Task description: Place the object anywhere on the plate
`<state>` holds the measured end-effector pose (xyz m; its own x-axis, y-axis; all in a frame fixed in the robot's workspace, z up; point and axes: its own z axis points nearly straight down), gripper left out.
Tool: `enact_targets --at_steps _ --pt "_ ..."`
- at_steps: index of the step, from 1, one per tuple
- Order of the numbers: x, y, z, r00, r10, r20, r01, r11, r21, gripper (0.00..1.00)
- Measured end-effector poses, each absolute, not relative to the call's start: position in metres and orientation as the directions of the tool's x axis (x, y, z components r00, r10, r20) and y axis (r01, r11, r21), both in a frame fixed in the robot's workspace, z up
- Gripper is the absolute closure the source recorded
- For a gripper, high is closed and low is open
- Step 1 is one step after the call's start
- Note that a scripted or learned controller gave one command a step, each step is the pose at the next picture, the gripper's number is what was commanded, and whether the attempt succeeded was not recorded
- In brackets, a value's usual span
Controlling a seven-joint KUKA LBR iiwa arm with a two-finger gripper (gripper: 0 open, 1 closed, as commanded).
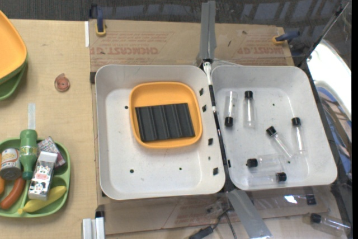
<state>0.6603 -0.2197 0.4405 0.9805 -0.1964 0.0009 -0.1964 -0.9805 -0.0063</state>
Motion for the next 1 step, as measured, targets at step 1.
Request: enact_targets --at_steps 1 --pt "0.6501 -0.2195 0.4405 0.981 -0.196 0.001 -0.196 -0.981 -0.007 0.0"
